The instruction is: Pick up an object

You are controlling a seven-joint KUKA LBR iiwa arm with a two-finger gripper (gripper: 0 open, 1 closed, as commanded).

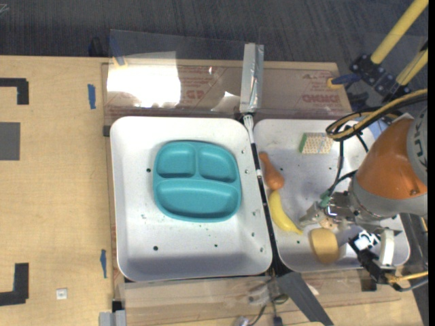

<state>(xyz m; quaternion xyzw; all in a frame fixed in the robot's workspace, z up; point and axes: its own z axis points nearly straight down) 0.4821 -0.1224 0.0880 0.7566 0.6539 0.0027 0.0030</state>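
Teal plate (pixel 197 180) alone in left bin (pixel 129 243); right bin (pixel 289 131) holds perhaps four items; hand (pixel 325 214) state unclear.

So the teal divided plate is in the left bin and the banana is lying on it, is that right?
Not quite. The camera view shows the teal divided plate in the left bin, but the banana lies in the right bin, beside the carrot.

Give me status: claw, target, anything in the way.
Claw low in right bin, grip state unclear. Tan block just below it, banana to its left, carrot beyond. Teal divided plate alone in left bin.
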